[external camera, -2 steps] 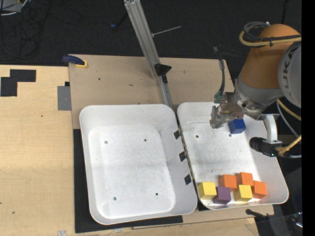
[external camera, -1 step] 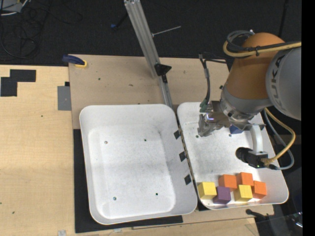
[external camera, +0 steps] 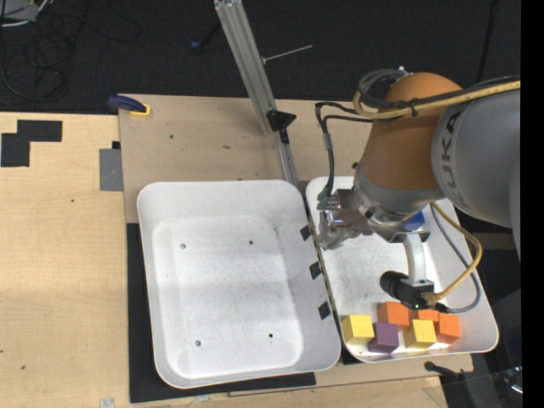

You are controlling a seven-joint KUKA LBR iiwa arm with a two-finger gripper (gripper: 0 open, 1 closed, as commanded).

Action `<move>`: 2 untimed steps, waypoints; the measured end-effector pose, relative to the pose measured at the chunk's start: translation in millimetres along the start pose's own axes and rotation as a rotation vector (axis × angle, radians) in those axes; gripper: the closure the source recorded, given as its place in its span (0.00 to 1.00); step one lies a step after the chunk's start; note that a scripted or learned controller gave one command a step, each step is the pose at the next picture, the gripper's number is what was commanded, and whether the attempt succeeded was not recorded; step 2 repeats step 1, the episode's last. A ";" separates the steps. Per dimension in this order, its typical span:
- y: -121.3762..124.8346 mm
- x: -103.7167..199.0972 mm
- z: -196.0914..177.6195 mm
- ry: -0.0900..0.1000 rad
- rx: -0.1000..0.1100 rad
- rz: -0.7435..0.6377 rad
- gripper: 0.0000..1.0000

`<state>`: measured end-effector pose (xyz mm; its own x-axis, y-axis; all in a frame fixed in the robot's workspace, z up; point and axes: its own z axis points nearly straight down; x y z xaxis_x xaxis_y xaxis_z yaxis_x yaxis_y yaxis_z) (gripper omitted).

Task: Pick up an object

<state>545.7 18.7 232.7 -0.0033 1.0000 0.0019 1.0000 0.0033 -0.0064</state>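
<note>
We've got the gripper [external camera: 338, 221] hanging over the right bin [external camera: 361, 272], and we can't tell if it's apart or together. The colored blocks [external camera: 387, 337] sit bunched along that bin's near edge.

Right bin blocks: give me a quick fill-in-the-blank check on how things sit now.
1. The purple block sits between two ____ blocks.
2. Every block lies in the bin on the view's ____ side.
3. The arm wears a band coloured ____.
Missing words: yellow; right; orange.
</note>
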 end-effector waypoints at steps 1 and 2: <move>-20.9 53.8 1.0 0.000 0.000 -0.001 1.00; -20.9 53.8 1.0 0.000 0.000 -0.001 1.00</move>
